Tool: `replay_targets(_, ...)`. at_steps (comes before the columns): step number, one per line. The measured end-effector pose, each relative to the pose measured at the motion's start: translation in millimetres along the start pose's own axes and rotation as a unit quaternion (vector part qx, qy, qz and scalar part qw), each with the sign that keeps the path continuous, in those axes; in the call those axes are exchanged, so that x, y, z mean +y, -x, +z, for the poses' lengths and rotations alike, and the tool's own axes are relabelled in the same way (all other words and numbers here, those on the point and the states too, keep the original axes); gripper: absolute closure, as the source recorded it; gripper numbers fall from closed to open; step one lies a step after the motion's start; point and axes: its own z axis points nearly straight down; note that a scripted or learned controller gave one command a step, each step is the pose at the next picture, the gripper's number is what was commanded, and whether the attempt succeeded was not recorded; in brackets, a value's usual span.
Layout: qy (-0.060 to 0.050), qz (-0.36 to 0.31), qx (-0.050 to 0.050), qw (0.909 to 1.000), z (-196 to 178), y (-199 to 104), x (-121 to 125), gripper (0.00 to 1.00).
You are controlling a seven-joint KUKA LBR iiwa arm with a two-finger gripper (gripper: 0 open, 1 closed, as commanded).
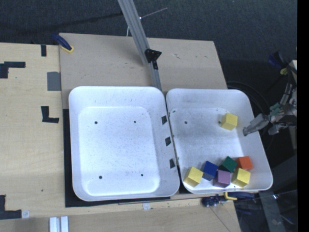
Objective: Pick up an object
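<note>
Pincer beside right bin's rim.

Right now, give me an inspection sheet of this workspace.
Surface: wooden bench bearing the left bin and the right bin side by side on a black mat.
Job's things: all in the right bin; a lone yellow block near the far right; clustered at the near edge, a yellow block, blue block, purple block, green block, orange block and another yellow block.
Clutter: black tape marks on the bench.
Grippers: gripper at the right bin's right rim, nothing seen between its fingers.
Cables: dark cable right of the bench.
Surroundings: slanted metal pole, blue-and-yellow clamps.
</note>
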Motion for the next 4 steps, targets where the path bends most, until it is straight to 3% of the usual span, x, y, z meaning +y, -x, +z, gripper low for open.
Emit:
replay_targets(1, 0.0, 0.0, 0.0, 1.0, 0.0, 0.1, 0.0, 0.0)
replay_targets(4, -0.004, 0.001, 0.001, 1.0, 173.4, -3.9, 7.3, 0.0)
